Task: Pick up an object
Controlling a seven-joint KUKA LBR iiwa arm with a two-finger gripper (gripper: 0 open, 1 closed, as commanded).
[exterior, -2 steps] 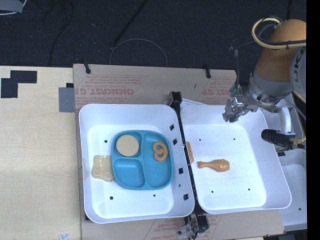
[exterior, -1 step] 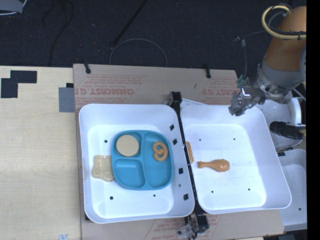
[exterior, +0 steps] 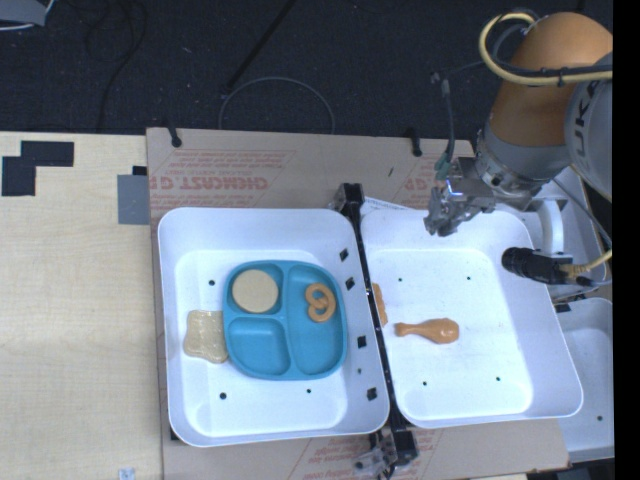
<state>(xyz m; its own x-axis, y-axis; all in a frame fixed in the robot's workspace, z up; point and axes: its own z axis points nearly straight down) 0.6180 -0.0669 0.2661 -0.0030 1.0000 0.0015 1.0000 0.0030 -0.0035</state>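
Nearest the camera lay the front rim of the right bin (exterior: 500, 413), its floor bare but for two things. A tan drumstick-shaped toy (exterior: 430, 330) rested flat near the middle of that bin, its thin handle pointing toward nine o'clock and its round end toward three. A slim orange piece (exterior: 379, 304) lay against the bin's nine o'clock wall, right by the divider.

In the left bin (exterior: 190, 268) sat a blue sectioned tray (exterior: 280, 353). A tan disc (exterior: 254, 290) filled its eleven o'clock compartment and a pretzel (exterior: 319, 302) lay in the one o'clock compartment. A pale slice of toast (exterior: 205, 335) lay at the tray's nine o'clock side, touching its edge.

The pincer (exterior: 445, 218) hung over the twelve o'clock rim of the right bin, well apart from every object. Whether it stood wide or narrow could not be told from this slant; nothing showed between its tips.

The drumstick looked the likeliest target, at about six o'clock from the pincer. From here, I judged the main risks to be these: a descent begun too near the rim could strike the bin wall, and a close across the round end instead of the thin handle might squeeze the toy out sideways. The orange piece, tight to the wall, would leave little room for a tip to pass.
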